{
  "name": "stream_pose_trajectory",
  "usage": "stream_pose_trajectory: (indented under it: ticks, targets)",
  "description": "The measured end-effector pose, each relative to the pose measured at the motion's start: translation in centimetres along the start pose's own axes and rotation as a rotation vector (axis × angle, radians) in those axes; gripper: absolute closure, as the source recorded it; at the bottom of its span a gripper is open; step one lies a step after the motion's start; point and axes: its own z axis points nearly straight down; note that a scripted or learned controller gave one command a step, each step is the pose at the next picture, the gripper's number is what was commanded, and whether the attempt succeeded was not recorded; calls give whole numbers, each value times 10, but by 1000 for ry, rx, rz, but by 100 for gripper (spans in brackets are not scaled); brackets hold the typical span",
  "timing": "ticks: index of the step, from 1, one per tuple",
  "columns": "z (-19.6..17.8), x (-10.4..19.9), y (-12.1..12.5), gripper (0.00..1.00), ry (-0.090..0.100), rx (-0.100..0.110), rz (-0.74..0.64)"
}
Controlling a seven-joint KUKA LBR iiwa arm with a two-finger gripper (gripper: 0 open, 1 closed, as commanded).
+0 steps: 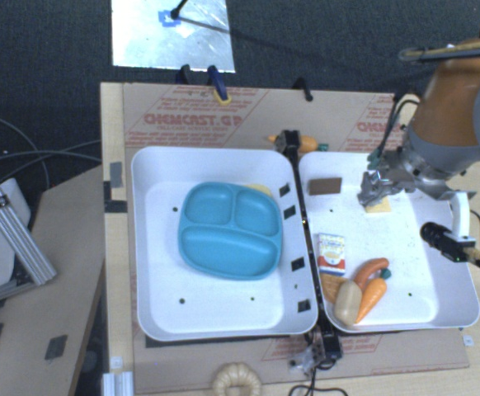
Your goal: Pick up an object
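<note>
Two shallow white bins are sitting side by side on the tabletop [182,110]. The left bin [153,221] is holding a blue divided plate [230,230], with a pale yellow item peeking out just behind its far edge. The right bin [446,291] is carrying several toy foods: a brown block [324,186] near its far left corner, a small printed packet [331,252] beside the dividing wall, and, near the front, a red sausage [370,269], an orange carrot [372,296] and a beige potato-like piece [348,302] lying clustered together and touching. A pale yellow slice [379,206] is lying toward the far side of this bin. The arm [454,114] is reaching in from the right, its end effector [375,190] hanging directly over that slice, seemingly touching it. Whether it is spread or pressed together I cannot tell.
</note>
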Motion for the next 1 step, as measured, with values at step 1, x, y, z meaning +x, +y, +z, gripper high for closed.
stream_pose_trajectory:
  ticks: [1]
  targets:
    - [-8,38,-25,100,0,1,1]
